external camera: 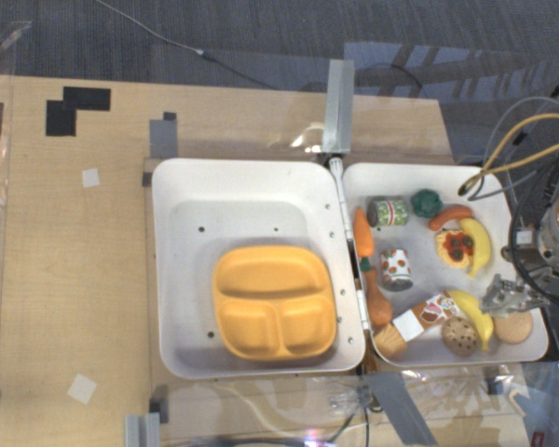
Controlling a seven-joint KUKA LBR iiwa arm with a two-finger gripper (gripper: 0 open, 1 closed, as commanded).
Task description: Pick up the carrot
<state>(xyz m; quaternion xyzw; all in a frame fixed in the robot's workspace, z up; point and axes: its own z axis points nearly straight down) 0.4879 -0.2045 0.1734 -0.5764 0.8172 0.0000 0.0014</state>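
Observation:
The carrot (363,235) is a slim orange piece lying lengthwise against the left wall of the right bin (405,173). My gripper (506,297) hovers at that bin's right side, above a round bun (513,328) and beside a banana (476,313). It is well to the right of the carrot, with several toy foods between them. I see nothing of the carrot between its fingers.
The right bin also holds a green can (388,212), a broccoli (427,201), a sausage (449,216), a pizza slice (455,247), a cup (396,269) and a cookie (459,336). A yellow divided plate (273,301) sits in the left bin (196,203). Cables (512,142) hang at the right.

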